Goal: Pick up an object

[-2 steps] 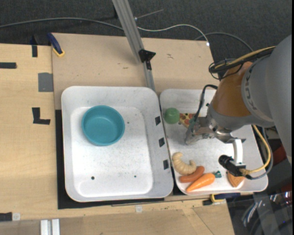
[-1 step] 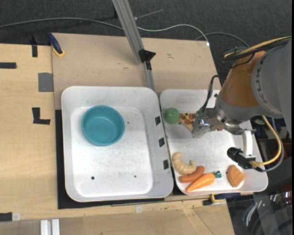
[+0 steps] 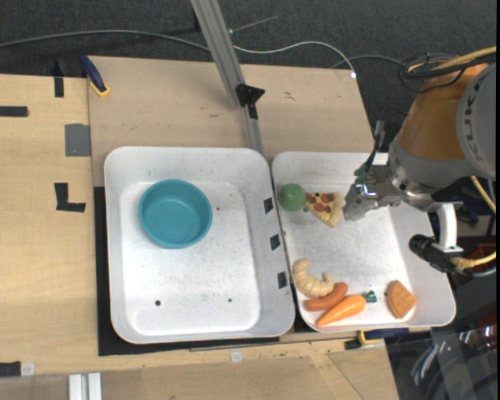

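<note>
Pizza slice (image 3: 322, 207), a toy wedge with red dots on yellow, lay in the right bin (image 3: 421, 315) toward its far left part, and the gripper (image 3: 355, 202) stood just beside it on the right, its dark tip seeming to touch the slice's edge; whether the tool was open or closed could not be told from this angle, and nothing was seen lifted in it. Behind the tool the arm (image 3: 437, 136) showed its orange band and grey body, reaching in from the right. Just left of the slice sat a green ball (image 3: 292, 197). Nearer the front rim lay a pale croissant (image 3: 312, 279), a red sausage (image 3: 326, 297) and an orange carrot (image 3: 343, 309) close together, with a piece of toast (image 3: 401, 298) apart toward the right. In the left bin (image 3: 121, 223) rested a teal bowl (image 3: 176, 213).
</note>
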Available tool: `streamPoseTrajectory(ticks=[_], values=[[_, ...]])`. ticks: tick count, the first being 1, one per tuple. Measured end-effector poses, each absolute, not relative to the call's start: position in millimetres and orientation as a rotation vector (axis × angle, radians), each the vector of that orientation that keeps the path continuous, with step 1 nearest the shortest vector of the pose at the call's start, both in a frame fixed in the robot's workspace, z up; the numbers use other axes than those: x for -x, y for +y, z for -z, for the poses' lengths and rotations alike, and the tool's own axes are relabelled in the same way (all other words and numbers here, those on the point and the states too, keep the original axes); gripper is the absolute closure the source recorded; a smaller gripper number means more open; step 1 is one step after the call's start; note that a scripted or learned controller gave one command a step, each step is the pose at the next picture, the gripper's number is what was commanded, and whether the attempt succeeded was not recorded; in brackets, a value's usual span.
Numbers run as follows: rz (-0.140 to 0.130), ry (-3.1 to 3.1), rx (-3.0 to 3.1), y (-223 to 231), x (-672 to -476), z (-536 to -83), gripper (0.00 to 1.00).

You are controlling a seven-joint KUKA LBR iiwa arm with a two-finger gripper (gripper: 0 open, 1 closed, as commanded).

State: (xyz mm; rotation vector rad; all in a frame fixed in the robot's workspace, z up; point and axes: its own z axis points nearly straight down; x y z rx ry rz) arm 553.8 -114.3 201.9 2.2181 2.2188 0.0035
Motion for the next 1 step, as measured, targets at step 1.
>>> streamPoseTrajectory(ticks=[1], values=[[0.0, 2.223, -2.221, -114.0, -553.9, -205.8, 1.0]])
